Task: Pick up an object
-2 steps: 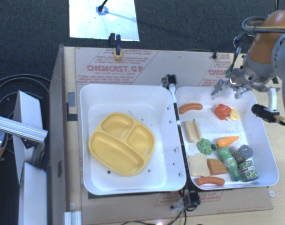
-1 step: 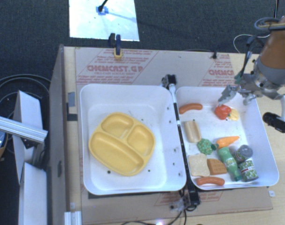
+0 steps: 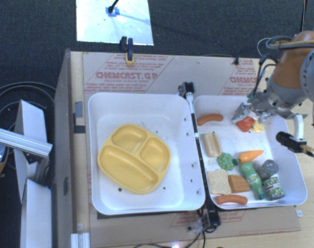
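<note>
red toy pepper (image 3: pixel 244 123) lies in the right bin (image 3: pixel 301 190), just beyond the orange sausage (image 3: pixel 210 119), directly beneath the claw (image 3: pixel 251 111). it looks light, hard and slippery, best pinched across its middle; whether the claw is spread or closed cannot be told.

The arm (image 3: pixel 296 61) is cut off by the right edge, so only its orange band and wrist are seen. The gripper (image 3: pixel 248 113) sits over the far part of the right bin (image 3: pixel 296 198), and whether its fingers are parted cannot be told. A red object (image 3: pixel 245 124) and a yellow one (image 3: pixel 257 127) just beneath it are partly covered and cannot be identified. The labels on the can (image 3: pixel 273 186) and the green bottle (image 3: pixel 252 180) are too small to be read. At the left edge, cables (image 3: pixel 12 94) are cut off.
</note>
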You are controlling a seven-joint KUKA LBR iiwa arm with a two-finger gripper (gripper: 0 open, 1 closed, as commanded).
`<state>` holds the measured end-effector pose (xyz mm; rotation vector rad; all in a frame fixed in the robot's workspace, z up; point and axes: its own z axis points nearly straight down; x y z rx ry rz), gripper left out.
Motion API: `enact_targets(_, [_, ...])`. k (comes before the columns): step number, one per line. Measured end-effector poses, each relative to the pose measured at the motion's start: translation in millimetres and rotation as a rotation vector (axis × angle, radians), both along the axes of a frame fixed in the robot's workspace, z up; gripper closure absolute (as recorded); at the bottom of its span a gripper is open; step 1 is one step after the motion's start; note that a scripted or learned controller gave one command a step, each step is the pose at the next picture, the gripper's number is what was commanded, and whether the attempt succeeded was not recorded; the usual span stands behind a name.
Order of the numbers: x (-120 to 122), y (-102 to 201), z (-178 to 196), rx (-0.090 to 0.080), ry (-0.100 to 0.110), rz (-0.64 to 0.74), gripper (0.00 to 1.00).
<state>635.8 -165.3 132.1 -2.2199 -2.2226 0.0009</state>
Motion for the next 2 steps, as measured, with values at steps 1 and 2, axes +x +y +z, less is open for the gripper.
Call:
enact_targets(1, [9.6, -15.8, -42.9, -0.003, -0.009, 0.001, 0.0])
enact_targets(2, [10.2, -15.6, -33.3, -0.004, -0.013, 0.003, 1.0])
